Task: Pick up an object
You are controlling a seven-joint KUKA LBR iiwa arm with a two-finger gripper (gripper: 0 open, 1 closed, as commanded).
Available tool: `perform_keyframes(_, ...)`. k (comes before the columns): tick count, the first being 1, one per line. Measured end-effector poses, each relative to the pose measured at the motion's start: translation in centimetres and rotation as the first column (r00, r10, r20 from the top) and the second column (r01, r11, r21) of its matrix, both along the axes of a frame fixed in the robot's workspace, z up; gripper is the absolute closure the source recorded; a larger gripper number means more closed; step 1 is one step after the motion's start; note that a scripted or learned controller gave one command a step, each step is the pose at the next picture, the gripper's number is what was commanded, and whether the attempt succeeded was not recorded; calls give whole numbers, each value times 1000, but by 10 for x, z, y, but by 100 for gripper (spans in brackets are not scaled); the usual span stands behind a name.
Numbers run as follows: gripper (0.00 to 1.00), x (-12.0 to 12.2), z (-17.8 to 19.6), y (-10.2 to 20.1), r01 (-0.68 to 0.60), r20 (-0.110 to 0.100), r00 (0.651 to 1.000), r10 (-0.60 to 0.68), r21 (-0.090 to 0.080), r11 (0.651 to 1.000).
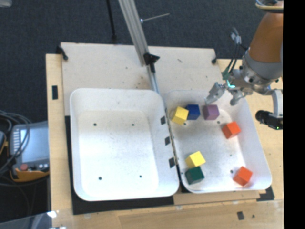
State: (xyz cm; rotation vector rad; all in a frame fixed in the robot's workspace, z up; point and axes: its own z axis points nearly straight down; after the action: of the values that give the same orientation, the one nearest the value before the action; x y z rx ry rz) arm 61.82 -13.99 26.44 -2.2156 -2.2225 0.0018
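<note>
Purple block (210,111), a small matte cube, sits in the right bin (259,149) near its far edge, just below and betw. the two spread fingers (213,93) of the gripper (225,96). Fingers are open w/ nothing betw. them, tips poised just above the bin's far rim, apart from the purple cube.

Immediately left of the purple cube: a blue block (193,111), touching or nearly so, then a yellow block (180,115) pressed against the blue one, tilted a bit. Right of and nearer the camera than the fingers: an orange block (231,130), standing alone. Further toward the camera, well apart from the fingers: a second yellow block (195,159) resting beside a dark green block (194,175), and a second orange block (243,175) near the bin's near right corner.

All blocks look like plain solid-coloured cubes. Right bin is shallow, white, w/ rounded corners, speckled floor. Left bin (76,128), same shape and finish, adjoins it. Both sit on a pale wood bench (95,61). Grey arm w/ orange band (267,32) comes in from the right.
</note>
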Motion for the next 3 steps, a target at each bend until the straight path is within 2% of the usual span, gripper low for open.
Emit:
perform_keyframes(1, 0, 1, 2, 0, -1, 4, 1000, 1, -1, 1000)
perform_keyframes(3, 0, 8, -116, -10, 7, -1, 1000, -7, -5, 1000)
